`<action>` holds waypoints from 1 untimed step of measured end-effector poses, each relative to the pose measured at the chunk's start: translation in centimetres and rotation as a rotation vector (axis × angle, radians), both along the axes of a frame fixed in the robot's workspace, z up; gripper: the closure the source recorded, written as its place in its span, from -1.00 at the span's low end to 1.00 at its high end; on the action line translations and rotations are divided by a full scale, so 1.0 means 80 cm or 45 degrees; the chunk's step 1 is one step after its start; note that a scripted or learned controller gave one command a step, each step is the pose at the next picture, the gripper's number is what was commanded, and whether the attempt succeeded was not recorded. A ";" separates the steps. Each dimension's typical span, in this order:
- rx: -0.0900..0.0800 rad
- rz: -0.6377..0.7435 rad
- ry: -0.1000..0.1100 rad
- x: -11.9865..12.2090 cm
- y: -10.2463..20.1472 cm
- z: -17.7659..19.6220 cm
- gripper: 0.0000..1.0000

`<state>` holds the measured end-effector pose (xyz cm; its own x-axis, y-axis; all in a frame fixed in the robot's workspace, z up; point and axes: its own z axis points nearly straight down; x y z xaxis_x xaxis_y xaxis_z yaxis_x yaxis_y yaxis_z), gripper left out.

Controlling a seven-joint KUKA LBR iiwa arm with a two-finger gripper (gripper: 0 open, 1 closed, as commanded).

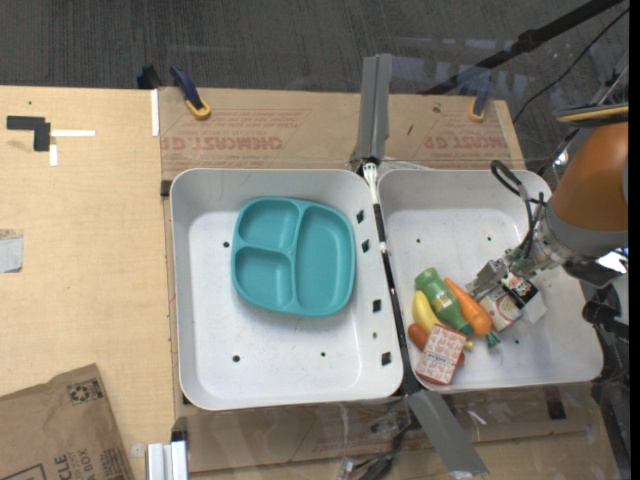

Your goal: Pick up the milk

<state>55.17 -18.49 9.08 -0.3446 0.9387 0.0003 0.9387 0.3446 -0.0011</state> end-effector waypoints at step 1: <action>-0.001 -0.004 -0.002 0.001 -0.001 0.011 1.00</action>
<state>55.26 -18.57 9.93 -0.3417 0.9398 -0.0007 0.9398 0.3417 -0.0001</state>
